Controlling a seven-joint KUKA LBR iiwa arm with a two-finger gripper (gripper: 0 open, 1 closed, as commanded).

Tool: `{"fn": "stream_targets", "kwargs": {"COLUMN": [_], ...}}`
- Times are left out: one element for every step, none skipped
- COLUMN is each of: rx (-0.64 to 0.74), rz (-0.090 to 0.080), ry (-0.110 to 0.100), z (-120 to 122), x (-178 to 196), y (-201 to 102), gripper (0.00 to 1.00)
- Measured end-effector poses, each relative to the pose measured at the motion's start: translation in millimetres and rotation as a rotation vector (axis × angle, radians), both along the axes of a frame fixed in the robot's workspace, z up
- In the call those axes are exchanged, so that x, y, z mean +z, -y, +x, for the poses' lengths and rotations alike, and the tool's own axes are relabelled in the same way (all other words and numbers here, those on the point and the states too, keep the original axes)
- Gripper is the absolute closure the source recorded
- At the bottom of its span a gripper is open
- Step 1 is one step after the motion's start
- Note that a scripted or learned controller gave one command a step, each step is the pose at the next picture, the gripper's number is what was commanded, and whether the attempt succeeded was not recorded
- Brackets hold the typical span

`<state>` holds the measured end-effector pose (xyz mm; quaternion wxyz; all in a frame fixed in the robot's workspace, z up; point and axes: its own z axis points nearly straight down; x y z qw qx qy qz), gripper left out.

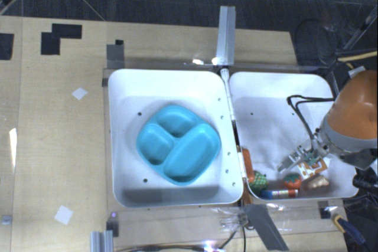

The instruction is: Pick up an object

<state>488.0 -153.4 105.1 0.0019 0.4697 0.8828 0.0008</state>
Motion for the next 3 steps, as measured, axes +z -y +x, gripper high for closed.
{"fn": "stream_targets", "kwargs": {"rx": [-0.191, 0.063, -0.024], "rz": [0.001, -0.006, -0.003], "ry": [0.000, 0.011, 0.008], "z": [0, 3, 84], "x": [4, -15, -17], "y": [3, -40, 19], "gripper": [0.00, 0.00, 0.00]}}
